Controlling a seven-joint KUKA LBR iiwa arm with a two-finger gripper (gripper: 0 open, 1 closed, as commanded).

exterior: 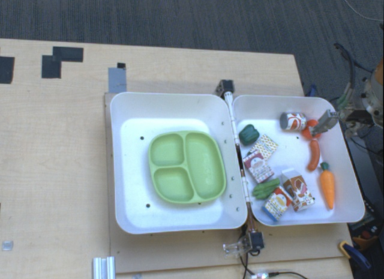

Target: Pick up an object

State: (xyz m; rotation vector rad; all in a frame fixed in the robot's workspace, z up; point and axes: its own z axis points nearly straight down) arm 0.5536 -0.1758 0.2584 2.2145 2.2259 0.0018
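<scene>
Small snack box [276, 204] nearest the lens, in right bin [354, 203] beside carrot [327, 189] and sausage [313, 155]. Gripper [324, 123] at far right corner, touching red piece [309, 130] near can [293, 121]; finger state cannot tell. Green divided plate [187, 167] in left bin [129, 152].

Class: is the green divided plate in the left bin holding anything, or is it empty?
Empty: all three compartments of the green plate show bare green, and the toys lie in the right bin.
</scene>
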